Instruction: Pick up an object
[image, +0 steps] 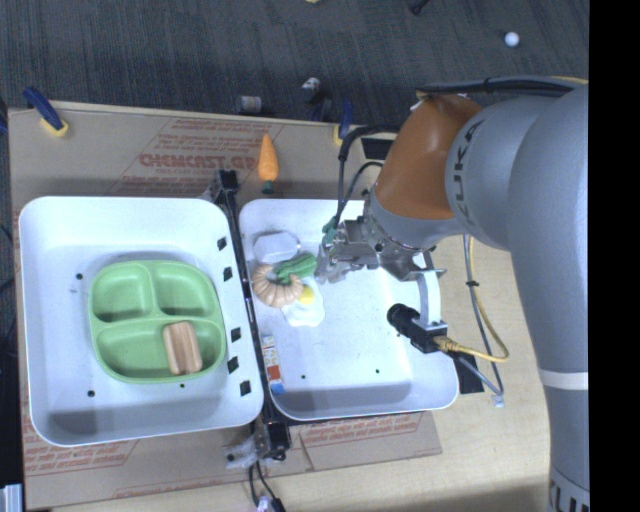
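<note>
Tan ring-shaped toy (277, 289), resembling a bagel or doughnut, is lying at the left side of the right bin (350, 390), touching a green piece (293, 267), a white lump (276, 245) and a pale yellow-white item (306, 308). Gripper (335, 255) is hovering just beside this cluster; whether its jaws are open or closed cannot be told. Grey arm (520, 170) is bearing partly readable "KUKA" lettering. Left bin (50, 330) is holding a green divided plate (150, 300) carrying a tan block (182, 347). Cardboard (150, 150) underneath is showing red print, seemingly "CHEMCAST". An orange carrot-like toy (267, 158) is resting on it.
</note>
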